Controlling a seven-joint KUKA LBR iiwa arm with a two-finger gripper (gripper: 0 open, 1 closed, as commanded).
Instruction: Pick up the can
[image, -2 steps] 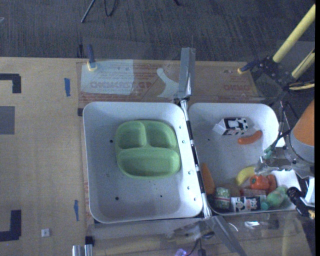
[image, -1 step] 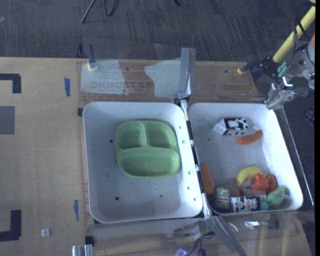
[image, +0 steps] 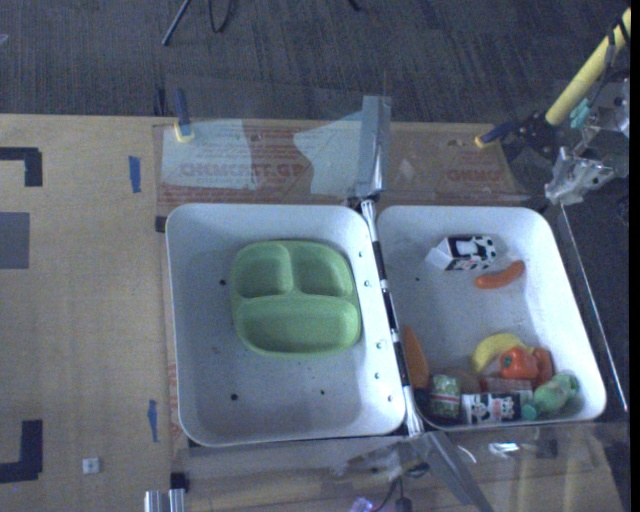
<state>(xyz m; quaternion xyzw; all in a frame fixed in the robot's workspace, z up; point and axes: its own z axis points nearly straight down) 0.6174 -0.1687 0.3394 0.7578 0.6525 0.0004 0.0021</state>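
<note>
Can (image: 445, 395) lain at near edge of right bin (image: 575, 300), beside carrot (image: 415, 357) and milk carton (image: 497, 407), green divided plate (image: 296, 297) set in left bin (image: 200, 330), gripper (image: 578, 175) held beyond right bin's far corner, well apart from can, its state not discernible.

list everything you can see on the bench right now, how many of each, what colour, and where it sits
left bin: one, white, left half of the bench.
right bin: one, white, beside the left bin.
divided plate: one, green, middle of the left bin.
milk carton: one, black and white cow pattern, far part of the right bin, lying down.
sausage: one, orange-red, just right of that carton.
carrot: one, orange, along the right bin's left wall.
can: one, greenish label, right bin's near left corner.
banana: one, yellow, in the near pile.
other toy food: several, orange, green and white, crowded at the right bin's near edge.
tool: one, grey, beyond the right bin's far right corner.
</note>
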